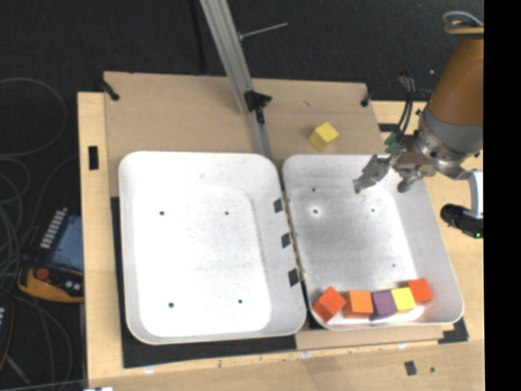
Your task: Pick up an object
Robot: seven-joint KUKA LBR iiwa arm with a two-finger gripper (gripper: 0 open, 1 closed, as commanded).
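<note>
From above, here I am, reaching in from the right with my gripper [384,179] hanging over the far end of the right bin [423,235]. My fingers [368,175] are spread apart, one prong angled toward the left, the other toward the right, and nothing sits between them. Down at the near wall of that same bin, five blocks line up in a row: an orange-red block [330,302], an orange block [359,302], a purple block [383,303], a yellow block [404,300] and a red block [420,291], each touching its neighbour. They are well apart from me. A yellow cube [323,135] rests on the cardboard [187,112] beyond the bins. The left bin [199,243] lies beside.
</note>
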